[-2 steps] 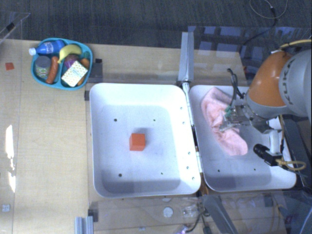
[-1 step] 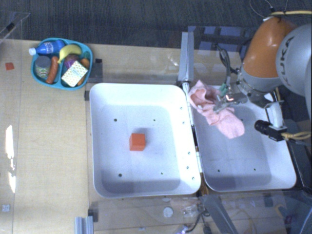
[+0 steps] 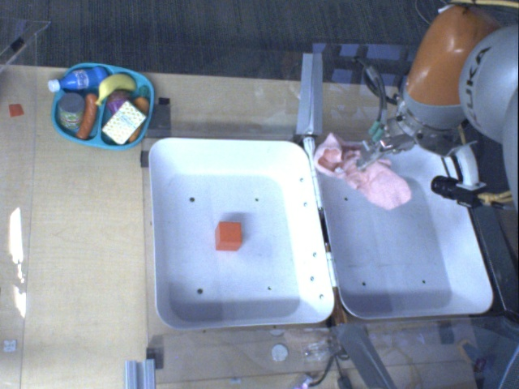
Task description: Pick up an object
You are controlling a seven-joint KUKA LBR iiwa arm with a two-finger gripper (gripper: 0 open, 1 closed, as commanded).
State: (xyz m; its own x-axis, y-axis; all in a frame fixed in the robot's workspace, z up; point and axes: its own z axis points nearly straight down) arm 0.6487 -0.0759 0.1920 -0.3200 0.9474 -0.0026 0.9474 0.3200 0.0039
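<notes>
A pink, crumpled soft object lies in the right bin, at its far left corner, partly against the rim. My gripper hangs from the orange-banded arm and comes down onto the top of this pink object, touching or overlapping it. An orange-red cube sits alone near the middle of the left bin, far from the gripper.
A blue tray of toy food and a small bottle stands on the bench at the upper left. A grey metal post rises behind the seam between the bins. The arm's body covers the far right corner.
</notes>
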